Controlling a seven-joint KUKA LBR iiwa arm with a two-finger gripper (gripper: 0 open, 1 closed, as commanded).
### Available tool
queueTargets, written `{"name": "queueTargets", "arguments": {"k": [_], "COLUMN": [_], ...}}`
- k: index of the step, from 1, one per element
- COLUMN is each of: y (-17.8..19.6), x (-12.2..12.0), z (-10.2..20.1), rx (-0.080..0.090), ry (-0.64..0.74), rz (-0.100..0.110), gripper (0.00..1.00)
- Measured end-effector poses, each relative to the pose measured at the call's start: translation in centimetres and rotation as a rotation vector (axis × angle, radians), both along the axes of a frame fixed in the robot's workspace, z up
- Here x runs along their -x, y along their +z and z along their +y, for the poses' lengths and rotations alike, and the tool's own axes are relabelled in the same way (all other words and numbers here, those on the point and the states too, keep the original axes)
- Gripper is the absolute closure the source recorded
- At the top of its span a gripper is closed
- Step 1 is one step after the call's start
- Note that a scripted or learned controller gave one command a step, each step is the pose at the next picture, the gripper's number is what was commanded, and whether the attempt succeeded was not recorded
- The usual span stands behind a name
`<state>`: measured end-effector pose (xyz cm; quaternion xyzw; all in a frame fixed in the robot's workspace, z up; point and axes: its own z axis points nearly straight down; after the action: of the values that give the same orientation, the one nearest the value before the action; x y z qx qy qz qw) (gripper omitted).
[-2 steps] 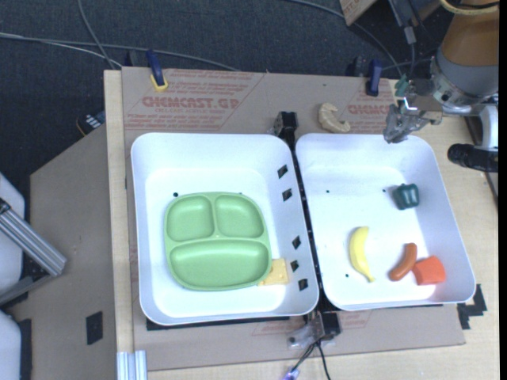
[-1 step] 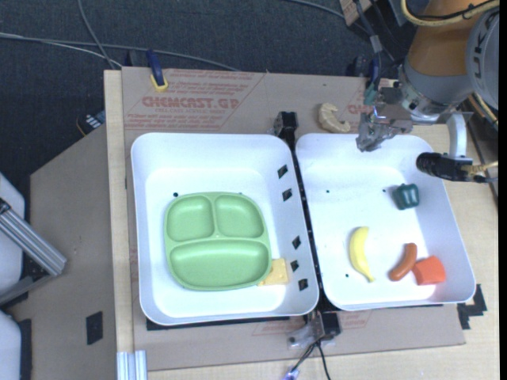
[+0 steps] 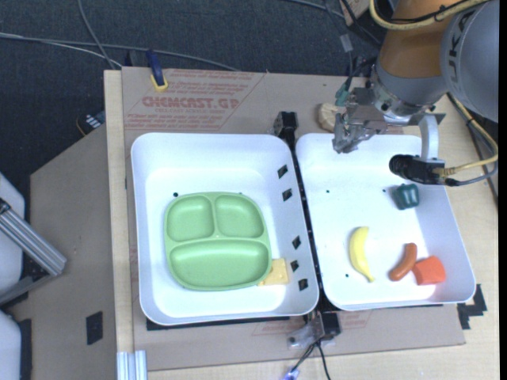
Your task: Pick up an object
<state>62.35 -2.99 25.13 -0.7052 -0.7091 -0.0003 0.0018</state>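
My gripper hangs over the far left corner of the right bin, with nothing seen in it. In that bin lie a yellow banana, a red-brown sausage, an orange block and a small teal piece. All of these lie nearer the front and to the right, well apart from the gripper. The left bin holds a green divided plate with a pale yellow wedge at its front right corner.
A black divider with clips runs between the two bins. A tan lump sits on the bench just behind the right bin. A black cable fitting from the arm hangs over the right bin's back part.
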Motion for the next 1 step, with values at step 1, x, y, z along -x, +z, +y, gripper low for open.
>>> {"name": "queueTargets", "arguments": {"k": [1], "y": [0.46], "x": [0.28], "z": [5.52], "rx": [0.0], "ry": [0.001], "rz": [-0.002], "gripper": [1.0]}}
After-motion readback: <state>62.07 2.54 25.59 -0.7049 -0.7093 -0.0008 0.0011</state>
